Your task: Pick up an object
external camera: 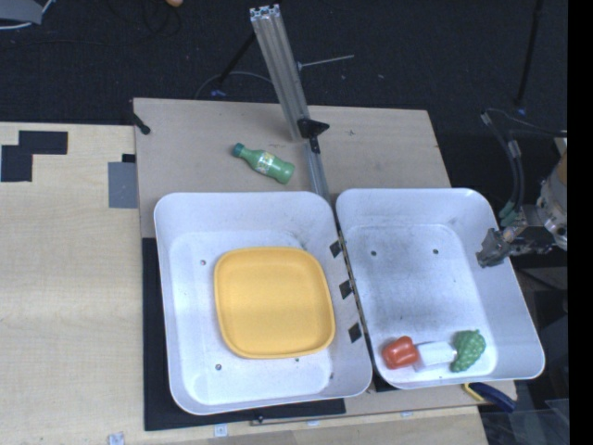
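A yellow square plate (274, 301) lies in the left bin (176, 230). In the right bin (417, 221), near its front edge, sit a red pepper-like toy (399, 351), a small white piece (434, 352) and a green broccoli-like toy (468, 349) in a row. My gripper (489, 251) hangs at the right bin's right rim, well behind and to the right of those toys, with nothing seen between its fingers.
A green bottle (264, 162) lies on the bench behind the left bin. A slanted aluminium rail (287, 63) rises from the back of the bench between the bins. Black clips (343, 286) join the two bins.
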### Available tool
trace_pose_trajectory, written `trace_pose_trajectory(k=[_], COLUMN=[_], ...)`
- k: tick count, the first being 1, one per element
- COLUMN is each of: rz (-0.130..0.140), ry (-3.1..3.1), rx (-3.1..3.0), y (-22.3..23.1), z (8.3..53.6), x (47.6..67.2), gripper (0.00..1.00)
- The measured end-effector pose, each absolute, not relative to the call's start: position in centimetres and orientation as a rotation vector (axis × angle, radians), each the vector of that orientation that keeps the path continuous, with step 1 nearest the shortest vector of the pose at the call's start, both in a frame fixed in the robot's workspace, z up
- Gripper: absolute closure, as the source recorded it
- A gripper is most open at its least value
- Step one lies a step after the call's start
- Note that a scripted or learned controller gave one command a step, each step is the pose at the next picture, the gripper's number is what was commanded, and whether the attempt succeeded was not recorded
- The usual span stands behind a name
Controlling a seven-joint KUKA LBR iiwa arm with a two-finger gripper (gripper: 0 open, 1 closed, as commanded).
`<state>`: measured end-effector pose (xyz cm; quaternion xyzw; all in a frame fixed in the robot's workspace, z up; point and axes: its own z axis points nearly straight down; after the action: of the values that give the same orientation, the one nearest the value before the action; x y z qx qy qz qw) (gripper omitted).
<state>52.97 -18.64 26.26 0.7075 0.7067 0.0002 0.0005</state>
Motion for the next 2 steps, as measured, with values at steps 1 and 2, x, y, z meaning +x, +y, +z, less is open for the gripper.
trace_pose_trajectory(k=[1, 2], rz=[0.0, 0.0], ry=[2.225, 2.227], rx=[2.219, 2.217], y=[-14.0, -8.0], z=[26.6, 26.2], x=[53.1, 53.8], gripper=[1.0, 1.0])
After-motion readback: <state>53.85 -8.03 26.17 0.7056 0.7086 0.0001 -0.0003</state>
